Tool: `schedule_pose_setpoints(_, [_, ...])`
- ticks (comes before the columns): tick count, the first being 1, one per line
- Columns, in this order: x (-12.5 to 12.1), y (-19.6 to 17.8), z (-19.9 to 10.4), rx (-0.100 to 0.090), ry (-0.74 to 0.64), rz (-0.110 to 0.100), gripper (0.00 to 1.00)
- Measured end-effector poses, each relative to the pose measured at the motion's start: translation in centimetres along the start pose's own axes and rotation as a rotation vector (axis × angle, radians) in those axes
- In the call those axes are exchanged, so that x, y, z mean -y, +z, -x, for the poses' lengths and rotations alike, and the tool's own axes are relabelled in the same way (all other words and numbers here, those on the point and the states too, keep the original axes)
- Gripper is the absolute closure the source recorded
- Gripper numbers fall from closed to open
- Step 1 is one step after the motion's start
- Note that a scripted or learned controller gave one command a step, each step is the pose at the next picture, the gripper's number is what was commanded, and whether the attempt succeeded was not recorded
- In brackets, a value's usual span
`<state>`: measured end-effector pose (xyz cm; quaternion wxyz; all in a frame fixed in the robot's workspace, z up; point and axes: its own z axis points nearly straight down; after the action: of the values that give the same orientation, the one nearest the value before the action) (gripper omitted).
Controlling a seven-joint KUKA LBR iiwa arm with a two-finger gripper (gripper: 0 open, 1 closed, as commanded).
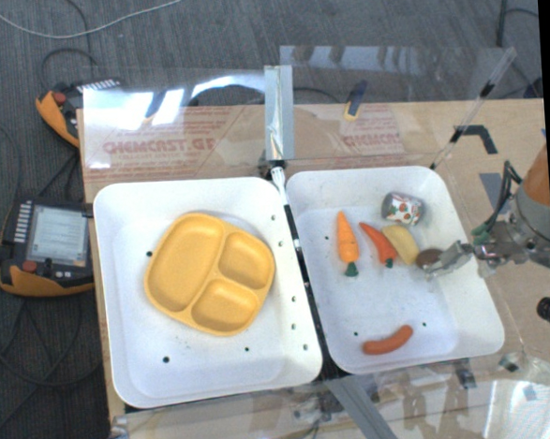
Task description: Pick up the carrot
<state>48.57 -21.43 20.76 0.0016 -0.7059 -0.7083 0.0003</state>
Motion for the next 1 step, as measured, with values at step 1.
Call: schedule_pose_setpoints(1, [-6.03,10.95,-5.61,0.002,0.011,0.001,0.0])
